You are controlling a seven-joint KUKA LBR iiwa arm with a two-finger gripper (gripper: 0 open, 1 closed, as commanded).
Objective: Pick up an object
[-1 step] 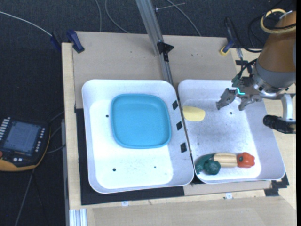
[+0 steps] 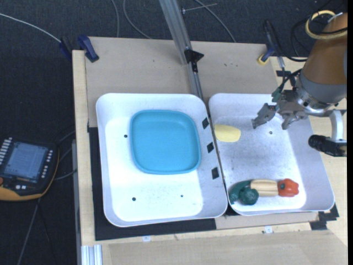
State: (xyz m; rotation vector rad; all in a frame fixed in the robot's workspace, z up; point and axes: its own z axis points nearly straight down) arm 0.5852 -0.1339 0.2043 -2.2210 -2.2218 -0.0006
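One pale yellow rounded plastic lemon [image 2: 227,133] looks light, stiff, slick, so pinch its narrow middle; two-finger gripper [image 2: 277,119] hangs near it, fingers spread wide, empty.

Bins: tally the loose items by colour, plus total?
Blue: 1, the plate in the left bin
Yellow: 1, the yellow piece in the right bin
Green: 1, the green item
Tan: 1, the tan piece
Red: 1, the red item
Total: 5
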